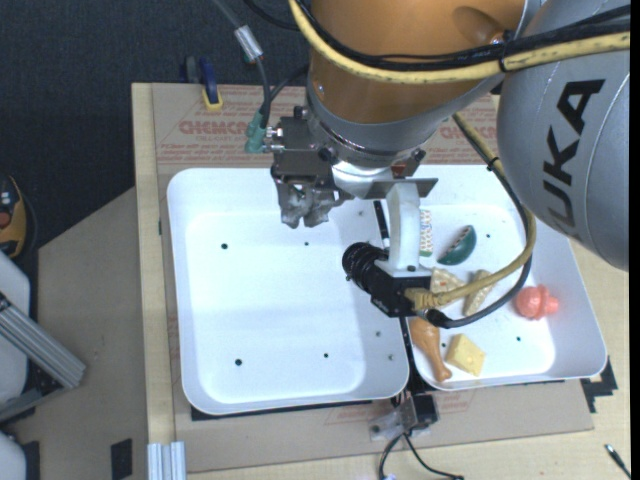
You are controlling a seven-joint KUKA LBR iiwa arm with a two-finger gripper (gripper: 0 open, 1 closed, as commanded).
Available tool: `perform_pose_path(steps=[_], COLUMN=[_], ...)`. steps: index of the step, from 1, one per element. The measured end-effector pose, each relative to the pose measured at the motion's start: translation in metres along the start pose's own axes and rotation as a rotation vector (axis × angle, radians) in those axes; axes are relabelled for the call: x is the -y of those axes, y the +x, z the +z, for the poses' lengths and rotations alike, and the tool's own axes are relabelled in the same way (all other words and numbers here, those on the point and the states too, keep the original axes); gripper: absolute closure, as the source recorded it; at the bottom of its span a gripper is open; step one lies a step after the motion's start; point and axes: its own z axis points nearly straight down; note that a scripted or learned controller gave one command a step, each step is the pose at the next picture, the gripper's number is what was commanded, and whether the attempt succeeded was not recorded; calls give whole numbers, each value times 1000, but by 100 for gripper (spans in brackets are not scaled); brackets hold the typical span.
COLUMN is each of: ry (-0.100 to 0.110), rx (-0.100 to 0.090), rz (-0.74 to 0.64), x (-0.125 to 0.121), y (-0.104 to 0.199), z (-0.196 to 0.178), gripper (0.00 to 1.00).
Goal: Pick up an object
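Note:
My gripper (306, 208) hangs below the orange wrist band, over the far right part of the left bin (200, 298), whose white floor lies bare under it. The objects lie in the right bin (580, 353): a teal piece (460, 245), a pink lump (537, 303), a yellow wedge (465, 355), an orange carrot-like piece (430, 346), a tan piece (447, 282) and a white printed packet (426, 234). The gripper is left of all of them and touches none. The arm hides the far part of the right bin.
A black cable bundle (375, 273) and a yellow hose (500, 273) hang from the arm over the divide between the bins. The bins rest on a cardboard sheet (150, 168). A blue and yellow clip (209, 83) sits at its far edge.

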Motion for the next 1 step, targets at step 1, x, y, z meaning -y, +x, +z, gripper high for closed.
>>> perform_pose_path(steps=[1], ry=[-25], rx=[-13], rz=[-3], x=[0], y=[-1], z=[-114], gripper=[100])
